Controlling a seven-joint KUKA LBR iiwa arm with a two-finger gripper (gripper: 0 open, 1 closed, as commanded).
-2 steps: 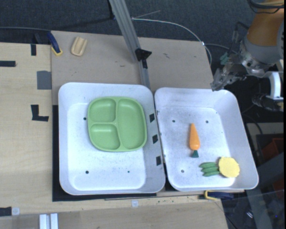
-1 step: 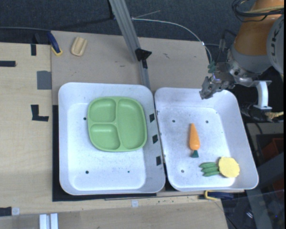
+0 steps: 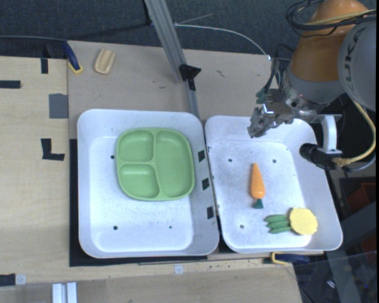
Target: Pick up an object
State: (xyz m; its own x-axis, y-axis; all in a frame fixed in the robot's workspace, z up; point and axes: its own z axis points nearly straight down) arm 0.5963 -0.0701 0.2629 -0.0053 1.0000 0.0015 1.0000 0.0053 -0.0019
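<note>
An orange toy carrot [image 3: 257,181] with a green stem lies near the middle of the right bin [image 3: 237,232]. A yellow flower-shaped toy [image 3: 303,221] sits beside a green pea pod [image 3: 277,223] at that bin's front right. My gripper [image 3: 259,126] hangs over the right bin's far edge, up and slightly left of the carrot and apart from it. Nothing shows between its dark fingertips. A green divided plate [image 3: 155,163] rests in the left bin [image 3: 95,232].
A grey metal pole [image 3: 167,33] slants across the bench behind the bins. A small tan block [image 3: 104,61] and a blue and yellow item [image 3: 72,58] lie on the bench at the back left. Cables [image 3: 360,150] hang by the right bin's right side.
</note>
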